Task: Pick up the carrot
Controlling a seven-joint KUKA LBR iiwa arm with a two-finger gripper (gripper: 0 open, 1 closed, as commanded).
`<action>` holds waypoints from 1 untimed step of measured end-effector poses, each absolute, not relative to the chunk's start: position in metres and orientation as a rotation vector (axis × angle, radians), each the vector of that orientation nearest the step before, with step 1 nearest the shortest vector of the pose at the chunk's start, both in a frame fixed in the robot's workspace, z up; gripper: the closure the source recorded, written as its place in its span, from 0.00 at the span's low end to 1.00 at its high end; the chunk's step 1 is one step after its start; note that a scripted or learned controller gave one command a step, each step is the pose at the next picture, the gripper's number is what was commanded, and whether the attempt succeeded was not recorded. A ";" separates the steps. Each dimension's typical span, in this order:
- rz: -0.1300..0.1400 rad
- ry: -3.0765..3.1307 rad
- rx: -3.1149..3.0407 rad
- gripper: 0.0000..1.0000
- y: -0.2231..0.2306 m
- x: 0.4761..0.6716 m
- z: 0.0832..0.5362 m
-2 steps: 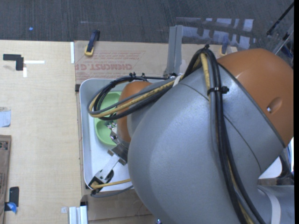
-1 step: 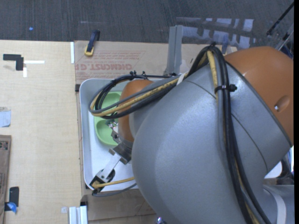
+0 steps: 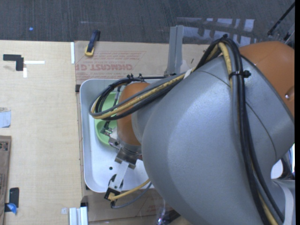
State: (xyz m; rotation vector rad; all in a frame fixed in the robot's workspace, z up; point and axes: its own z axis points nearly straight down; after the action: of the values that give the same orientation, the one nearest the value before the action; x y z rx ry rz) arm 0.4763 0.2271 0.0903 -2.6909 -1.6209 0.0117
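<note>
Looks early on, with the gripper low inside the white bin over a green object near its left wall, open or closed impossible to tell, carrot apparently not yet lifted.

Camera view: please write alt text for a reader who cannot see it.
A large grey and orange robot arm reaches from the right down into a shallow white bin, covering much of it. A green thing lies in the bin, partly hidden under the arm; the bin stands on a pale wooden bench.
</note>
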 end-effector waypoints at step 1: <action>0.008 -1.957 -2.458 1.00 0.228 0.477 0.191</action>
State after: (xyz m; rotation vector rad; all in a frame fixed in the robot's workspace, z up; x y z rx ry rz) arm 0.4772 0.2276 0.1911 -2.4584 -1.9571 0.0081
